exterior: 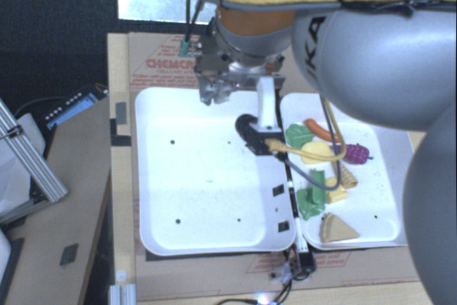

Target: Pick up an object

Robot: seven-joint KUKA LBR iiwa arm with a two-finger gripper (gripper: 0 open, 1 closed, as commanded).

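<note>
Bench [78,211] bears two bins [200,182], one orange carrot [319,128].

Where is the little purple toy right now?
In the camera view, the purple toy lies in the right bin, just right of the yellow piece and lower right of the orange piece.

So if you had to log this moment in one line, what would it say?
hand: above far edge of left bin | toy food: lying in right bin | pick: not yet done
</note>
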